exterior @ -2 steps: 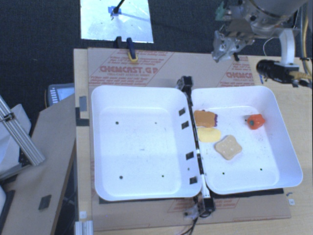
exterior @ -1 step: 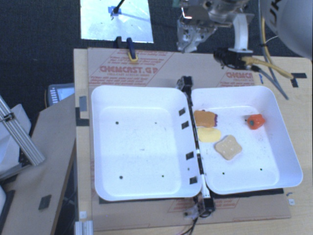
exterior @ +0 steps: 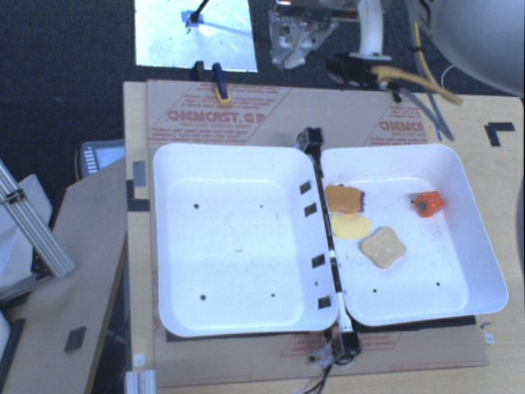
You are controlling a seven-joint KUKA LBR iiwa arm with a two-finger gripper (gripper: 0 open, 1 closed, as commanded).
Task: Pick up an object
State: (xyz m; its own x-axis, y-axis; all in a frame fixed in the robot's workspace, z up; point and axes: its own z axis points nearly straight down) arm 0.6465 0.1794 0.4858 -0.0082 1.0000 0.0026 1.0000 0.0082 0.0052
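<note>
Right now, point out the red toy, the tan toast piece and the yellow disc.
red toy (exterior: 427, 203), camera view, middle of its body
tan toast piece (exterior: 383, 247), camera view, centre of its top
yellow disc (exterior: 351, 226), camera view, its middle

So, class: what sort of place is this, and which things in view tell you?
Probably a robotics lab test bench, not a kitchen. Two white bins are clipped side by side on a bench, toy food such as a slice of toast lies in one, and a robot claw hangs above.

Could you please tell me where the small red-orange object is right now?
The red-orange object lies in the right bin, near its far right corner, apart from the tan toast-shaped piece and the orange piece by the divider.
</note>
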